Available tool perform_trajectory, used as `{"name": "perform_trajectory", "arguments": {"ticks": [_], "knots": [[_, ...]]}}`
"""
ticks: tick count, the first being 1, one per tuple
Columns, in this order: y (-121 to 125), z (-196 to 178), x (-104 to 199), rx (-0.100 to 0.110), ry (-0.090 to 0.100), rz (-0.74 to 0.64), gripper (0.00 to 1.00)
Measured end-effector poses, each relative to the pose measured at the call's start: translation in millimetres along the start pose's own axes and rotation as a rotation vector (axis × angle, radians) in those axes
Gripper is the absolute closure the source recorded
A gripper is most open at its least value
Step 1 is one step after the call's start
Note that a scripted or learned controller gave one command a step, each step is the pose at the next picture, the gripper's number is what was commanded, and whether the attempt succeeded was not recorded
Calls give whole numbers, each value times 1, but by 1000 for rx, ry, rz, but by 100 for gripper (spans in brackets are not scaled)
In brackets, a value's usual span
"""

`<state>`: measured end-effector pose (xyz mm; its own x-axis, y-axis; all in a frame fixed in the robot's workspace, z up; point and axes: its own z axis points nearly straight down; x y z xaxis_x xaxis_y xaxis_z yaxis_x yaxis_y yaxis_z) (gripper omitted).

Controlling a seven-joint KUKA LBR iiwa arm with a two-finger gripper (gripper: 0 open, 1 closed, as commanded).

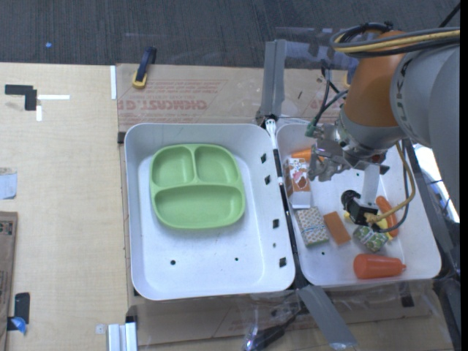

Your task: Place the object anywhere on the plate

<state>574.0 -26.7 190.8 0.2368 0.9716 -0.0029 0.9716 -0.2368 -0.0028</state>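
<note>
A light green divided plate (196, 185) lies in the left white bin (205, 269), with nothing on it. The right bin (409, 265) holds several small items: a red-and-white packet (297, 176), a patterned square block (313, 226), an orange-brown block (336, 227), a green-wrapped piece (370, 239), a carrot-like piece (387, 212) and an orange-red bottle-shaped toy (378, 266). My gripper (327, 164) hangs over the upper middle of the right bin, just right of the packet. Its dark fingers point down and nothing shows between them.
A grey divider with black clips (278, 189) separates the two bins. A yellow-and-black tool (144, 66) lies on the cardboard behind the left bin. Cables loop from the arm over the right bin's far side.
</note>
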Motion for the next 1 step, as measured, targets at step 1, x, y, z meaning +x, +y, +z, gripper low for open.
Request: {"name": "perform_trajectory", "arguments": {"ticks": [1], "knots": [[22, -30, 9, -1, 0, -67, 100]]}}
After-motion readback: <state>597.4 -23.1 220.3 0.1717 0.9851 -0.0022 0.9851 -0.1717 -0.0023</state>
